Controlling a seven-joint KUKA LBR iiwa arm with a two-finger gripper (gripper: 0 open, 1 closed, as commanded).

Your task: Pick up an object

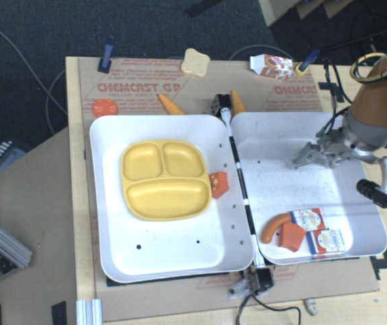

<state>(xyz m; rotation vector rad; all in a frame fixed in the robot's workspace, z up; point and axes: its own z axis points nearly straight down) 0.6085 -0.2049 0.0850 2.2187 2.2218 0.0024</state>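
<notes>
From my remote seat I see the grey two-finger gripper (305, 157) hanging low over the shallow white right-hand bin (281, 131), in that bin's upper half, with the grey arm and its orange band (376, 100) reaching in past the bin's far-right rim. The two grey fingers (300, 160) are spread apart in a V with nothing between them, so the tool is released and carrying nothing; I cannot tell whether the tips touch the bin floor.

The things to pick lie at the near end of that same bin, well apart from the gripper: an orange sausage-shaped toy (274, 226), a red-orange block (291, 237) touching it, and two small white printed cartons (318, 231) just beside the block.

Left of the right-hand bin sits the shallow white left-hand bin (112, 249), the two meeting along a dark seam. It holds a yellow three-compartment plastic plate (165, 179), and a small red block with a star (218, 183) rests just beside the plate, on the side toward the right-hand bin.

Beyond the right-hand bin's far rim, on the brown cardboard sheet (139, 85), I make out a small milk-style carton (272, 65), a slice of toy bread (195, 62), an orange carrot-shaped toy (171, 105), a round red disc (104, 107) and a blue clip (106, 54)
</notes>
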